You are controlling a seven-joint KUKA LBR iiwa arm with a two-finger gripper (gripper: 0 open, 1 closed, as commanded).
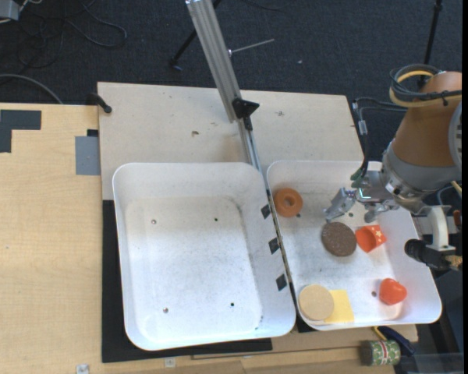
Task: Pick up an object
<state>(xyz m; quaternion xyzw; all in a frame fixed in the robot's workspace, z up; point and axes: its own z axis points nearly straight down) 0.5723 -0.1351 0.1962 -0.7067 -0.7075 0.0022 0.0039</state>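
Below the spread, empty fingers, a brown disc lies just apart.

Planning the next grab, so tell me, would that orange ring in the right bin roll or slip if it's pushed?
The orange ring lies flat, so it would probably slide rather than roll. It looks small and likely light. Its rounded edge might slip from the gripper.

Grey arm reaching in from right, tool low, angled left

Ring, disc and cup lie in right bin
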